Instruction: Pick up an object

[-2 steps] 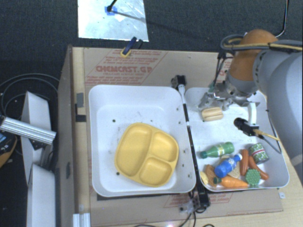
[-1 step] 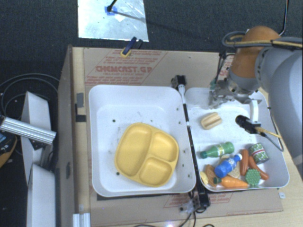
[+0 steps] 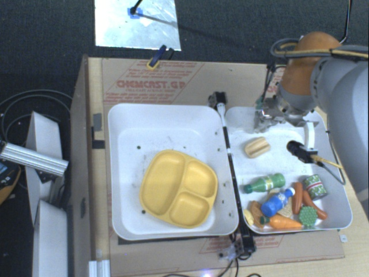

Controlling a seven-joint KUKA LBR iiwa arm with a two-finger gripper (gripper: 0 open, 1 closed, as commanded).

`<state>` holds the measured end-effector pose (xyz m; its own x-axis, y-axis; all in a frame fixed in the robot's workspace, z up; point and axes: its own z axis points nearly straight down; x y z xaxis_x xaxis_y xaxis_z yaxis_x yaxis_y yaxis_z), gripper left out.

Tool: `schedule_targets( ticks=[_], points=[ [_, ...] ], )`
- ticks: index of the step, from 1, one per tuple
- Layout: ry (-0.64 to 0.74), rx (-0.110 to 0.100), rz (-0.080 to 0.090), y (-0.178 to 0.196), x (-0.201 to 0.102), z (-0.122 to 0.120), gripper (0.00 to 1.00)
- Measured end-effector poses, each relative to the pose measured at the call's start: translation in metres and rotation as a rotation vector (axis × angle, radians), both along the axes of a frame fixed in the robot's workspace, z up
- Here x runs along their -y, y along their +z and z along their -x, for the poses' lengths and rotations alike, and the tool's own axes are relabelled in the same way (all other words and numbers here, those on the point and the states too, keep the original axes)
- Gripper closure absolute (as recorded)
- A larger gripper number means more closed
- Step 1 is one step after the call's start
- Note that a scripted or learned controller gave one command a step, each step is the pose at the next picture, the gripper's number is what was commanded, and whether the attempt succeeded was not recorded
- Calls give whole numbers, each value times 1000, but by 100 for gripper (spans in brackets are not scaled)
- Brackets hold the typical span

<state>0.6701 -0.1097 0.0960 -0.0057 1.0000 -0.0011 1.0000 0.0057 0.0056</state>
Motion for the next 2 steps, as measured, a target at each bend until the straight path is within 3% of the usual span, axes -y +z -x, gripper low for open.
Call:
schedule_targets(
  ticks=[1, 2],
  points=[
    [-4, -6, -1, -12, -20, 55, 0],
    [-7, -5, 1, -12, 28, 156, 0]
  ],
)
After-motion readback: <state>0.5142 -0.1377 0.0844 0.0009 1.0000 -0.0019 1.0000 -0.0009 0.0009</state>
